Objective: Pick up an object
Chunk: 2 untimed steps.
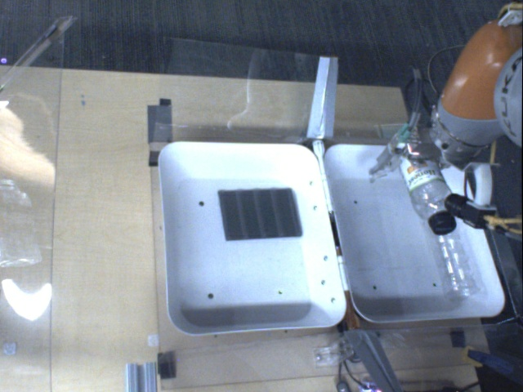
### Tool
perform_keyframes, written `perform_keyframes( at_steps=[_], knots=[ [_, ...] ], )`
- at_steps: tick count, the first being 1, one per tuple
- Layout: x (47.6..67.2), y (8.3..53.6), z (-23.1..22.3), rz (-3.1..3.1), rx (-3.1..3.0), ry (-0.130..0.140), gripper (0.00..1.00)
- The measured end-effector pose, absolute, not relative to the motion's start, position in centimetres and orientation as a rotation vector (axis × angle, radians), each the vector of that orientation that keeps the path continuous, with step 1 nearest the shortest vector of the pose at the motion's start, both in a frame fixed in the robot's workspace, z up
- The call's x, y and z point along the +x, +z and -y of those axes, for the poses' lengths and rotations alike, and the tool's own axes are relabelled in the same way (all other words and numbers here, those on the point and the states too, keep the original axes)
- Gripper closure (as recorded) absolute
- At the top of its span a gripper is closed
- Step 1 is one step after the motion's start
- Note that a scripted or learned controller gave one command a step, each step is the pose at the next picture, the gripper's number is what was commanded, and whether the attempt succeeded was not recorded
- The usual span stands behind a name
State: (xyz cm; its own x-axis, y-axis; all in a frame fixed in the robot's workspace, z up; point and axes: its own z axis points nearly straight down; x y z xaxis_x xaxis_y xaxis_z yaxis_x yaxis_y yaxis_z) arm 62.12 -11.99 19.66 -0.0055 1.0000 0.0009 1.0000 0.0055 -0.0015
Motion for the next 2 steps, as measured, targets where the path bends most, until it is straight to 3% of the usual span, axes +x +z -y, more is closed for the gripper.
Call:
perform_keyframes(
  at_steps=[1,2],
  knots=[
    [62.8,14.0,18.8,2.327,-2.113,-0.001,0.0],
    [66.4,8.4,20.6,2.409,-1.977,0.017,0.0]
  ],
)
